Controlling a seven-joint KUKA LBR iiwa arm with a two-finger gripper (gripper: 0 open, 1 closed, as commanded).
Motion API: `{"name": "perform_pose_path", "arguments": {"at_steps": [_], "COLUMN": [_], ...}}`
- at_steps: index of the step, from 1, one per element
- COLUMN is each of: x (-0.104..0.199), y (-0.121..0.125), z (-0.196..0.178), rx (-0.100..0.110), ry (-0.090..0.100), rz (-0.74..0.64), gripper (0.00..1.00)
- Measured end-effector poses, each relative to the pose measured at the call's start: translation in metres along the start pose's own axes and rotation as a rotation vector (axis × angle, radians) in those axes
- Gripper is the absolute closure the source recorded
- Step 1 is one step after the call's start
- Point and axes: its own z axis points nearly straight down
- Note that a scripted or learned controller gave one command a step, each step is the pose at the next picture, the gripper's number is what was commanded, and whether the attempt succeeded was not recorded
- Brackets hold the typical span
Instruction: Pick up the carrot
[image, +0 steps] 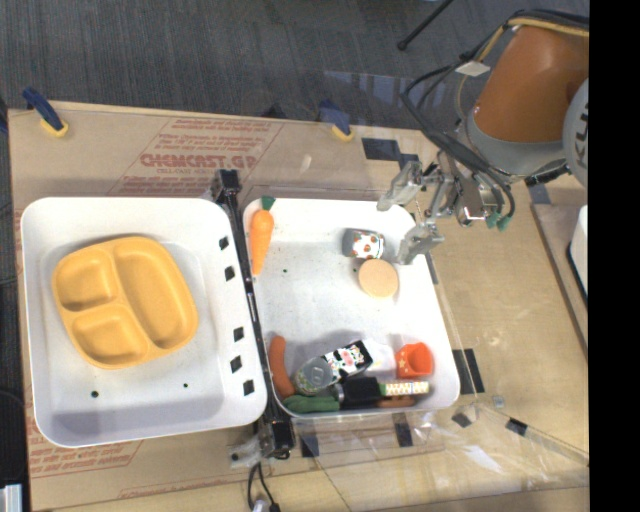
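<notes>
The gripper (412, 222) hangs over the top right corner of the right bin (320, 315), at the bin's rim; its fingers (398, 190) stand spread apart, one near the corner and the other lower, by the rim, with nothing between them; above it the wrist carries cables and a small fitting, and the arm (530, 85) with its orange band enters from the upper right.

Just left of the lower finger lies a small grey and white toy (362, 243) with red spots; below that, touching or nearly so, a round tan disc (378, 279); both sit near the gripper.

The carrot (260, 234) lies well apart from the gripper, across the bin at its top left corner; it rests along the left wall, green top toward the far rim and orange tip pointing down the bin; the gripper is level with it but at the opposite side.

Along the bin's near wall a cluster lies packed together: a red-orange sausage-like piece (279, 363) at the left, a round grey can end (316, 375), a black and white packet (350, 356), a dark green item (312, 404), a dark bottle-like item (375, 390), and an orange cup (414, 358) at the right.

The left bin (130, 400) holds a yellow divided plate (124, 298); both bins stand side by side on a cardboard-covered bench (500, 330).
</notes>
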Motion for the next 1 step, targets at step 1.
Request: {"name": "perform_pose_path", "arguments": {"at_steps": [1], "x": [-0.0046], "y": [0.0905], "z": [0.1825], "rx": [-0.009], "ry": [0.019], "rz": [0.053], "gripper": [0.00]}}
